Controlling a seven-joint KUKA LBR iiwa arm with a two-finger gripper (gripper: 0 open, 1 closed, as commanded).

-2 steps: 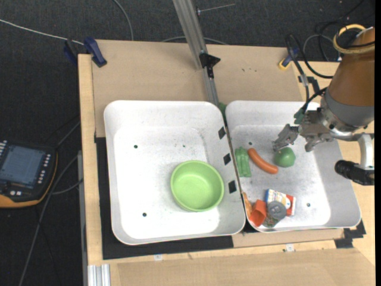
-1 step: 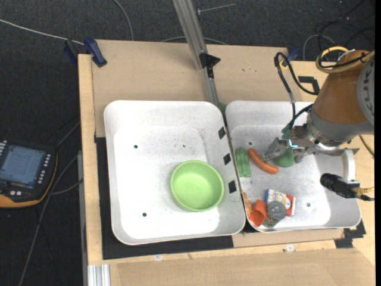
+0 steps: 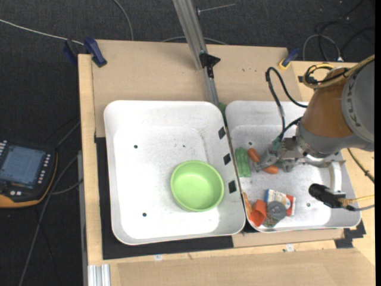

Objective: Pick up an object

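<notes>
Two bins [image 3: 119,136] | arm [image 3: 339,112] reached into right one | green bowl [image 3: 197,185] sat in left | gripper [image 3: 275,159] hung low over orange pieces [image 3: 269,169], grip unreadable | risk: fingers could knock pieces aside, closing empty.

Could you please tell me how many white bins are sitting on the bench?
2. The left bin holds a green bowl; the right bin holds the small clutter, with the claw reaching into it.
</notes>
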